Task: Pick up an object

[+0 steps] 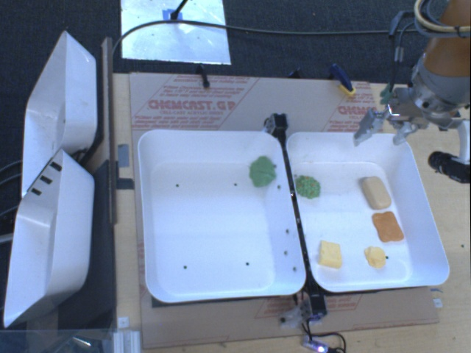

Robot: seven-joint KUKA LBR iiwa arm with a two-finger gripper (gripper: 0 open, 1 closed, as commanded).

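Note:
My gripper (384,129) hangs open above the far edge of the right bin (423,197), with nothing between its two fingers. Below it in that bin lie a tan block (375,192), an orange-brown piece (387,226), a small yellow lump (375,257), a yellow cube (330,254) and a green leafy piece (307,187). A second green leafy piece (262,171) rests in the left bin (213,271), near its far right corner. The tan block is the nearest item to the gripper, a little toward the camera.
Two spare white bins (51,197) lean at the left of the bench. A shiny metal sheet (175,20) lies at the back. A black clamp (276,123) sits at the divide between the bins, and a blue-yellow clip (342,79) lies behind the right bin.

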